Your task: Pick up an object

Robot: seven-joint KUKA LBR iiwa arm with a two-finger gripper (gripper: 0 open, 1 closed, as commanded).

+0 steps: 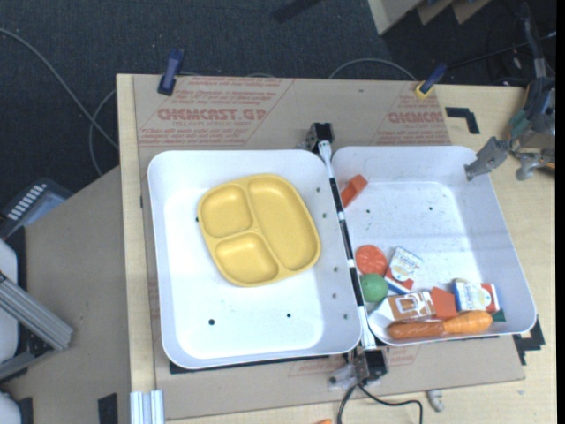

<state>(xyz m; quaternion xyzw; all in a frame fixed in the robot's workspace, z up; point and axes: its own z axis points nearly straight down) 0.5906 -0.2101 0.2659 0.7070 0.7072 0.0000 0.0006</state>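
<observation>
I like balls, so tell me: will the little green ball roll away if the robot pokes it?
Probably, yes. The green ball looks round and smooth, so a poke would likely set it rolling. It may not get far: it sits against the bin's left wall, with a red round piece beside it. It looks small and likely light.

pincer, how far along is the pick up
Nothing looks done yet. The pincer sits at the right bin's far right corner, with nothing seen between its fingers. The toys, such as the carrot, ball and orange block, all lie in that bin. Choosing, grasping and lifting one are left.
</observation>
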